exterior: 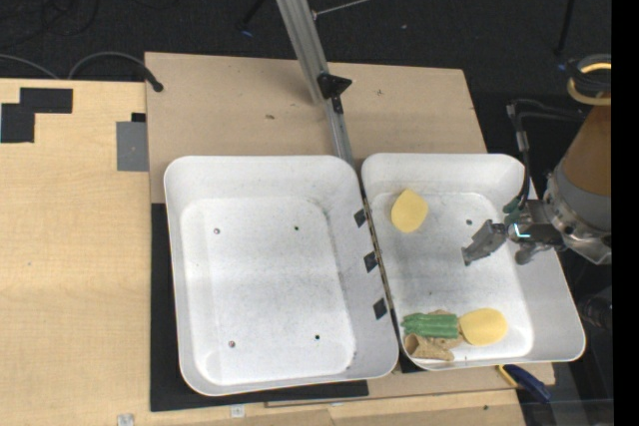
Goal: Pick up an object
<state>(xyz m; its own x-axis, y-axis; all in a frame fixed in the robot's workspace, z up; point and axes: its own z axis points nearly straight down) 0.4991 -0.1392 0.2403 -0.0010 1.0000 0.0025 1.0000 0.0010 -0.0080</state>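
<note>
two shallow white bins sit side by side on the worktop [419,105]. the left bin [265,274] shows only its speckled white floor and a few small dark dots. the right bin [469,259] holds four things: a pale yellow round piece [408,212] near its upper left corner, and along its near edge a green object [431,324], a tan object [431,347] just below and touching it, and a yellow oval piece [483,325] just beside the green one on the right. the gripper [486,242] reaches in from the right over the middle of the right bin, well apart from all four things. its fingers carry nothing visible, but i cannot tell how wide they stand. a grey metal rail [300,25] slants across the board behind the bins.
</note>
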